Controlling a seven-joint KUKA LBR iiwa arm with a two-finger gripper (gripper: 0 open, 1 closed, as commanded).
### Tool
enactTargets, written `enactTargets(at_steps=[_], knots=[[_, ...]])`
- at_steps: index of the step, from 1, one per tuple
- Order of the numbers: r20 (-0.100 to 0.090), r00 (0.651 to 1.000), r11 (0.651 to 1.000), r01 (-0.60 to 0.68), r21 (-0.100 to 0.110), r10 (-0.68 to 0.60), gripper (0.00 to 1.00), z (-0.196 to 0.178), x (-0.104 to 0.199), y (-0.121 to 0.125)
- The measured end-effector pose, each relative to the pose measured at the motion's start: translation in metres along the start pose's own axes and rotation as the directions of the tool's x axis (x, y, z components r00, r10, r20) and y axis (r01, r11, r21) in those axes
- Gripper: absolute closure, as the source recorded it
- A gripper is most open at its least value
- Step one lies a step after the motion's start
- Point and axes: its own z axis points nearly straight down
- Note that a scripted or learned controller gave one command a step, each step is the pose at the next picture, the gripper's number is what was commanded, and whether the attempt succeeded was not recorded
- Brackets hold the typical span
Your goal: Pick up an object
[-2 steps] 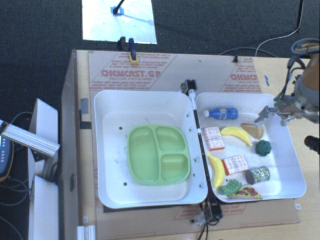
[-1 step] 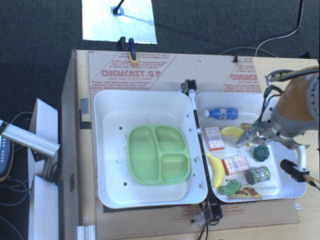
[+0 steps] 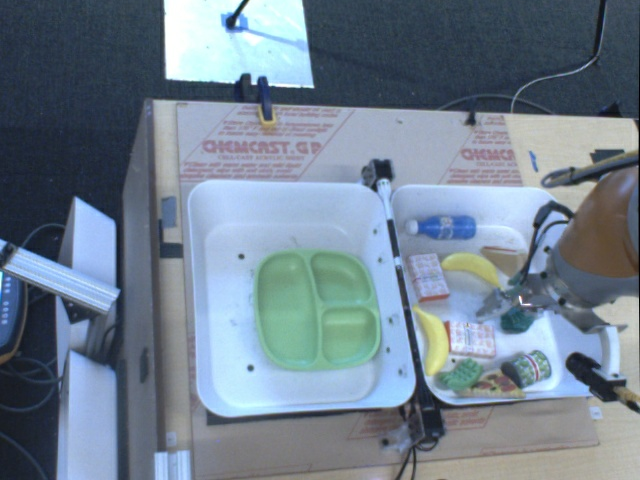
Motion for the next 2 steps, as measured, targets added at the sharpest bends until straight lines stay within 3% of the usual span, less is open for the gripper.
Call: enactTargets(at_steps=[1, 2], knots=[[0.001, 1.000, 1.000, 0.001, -0.005, -0.001, 1.00, -0.011, 0.000, 0.002], [-0.001, 1.000, 1.000, 0.004, -0.003, -0.004, 1.00, -0.101, 0.100, 0.017]])
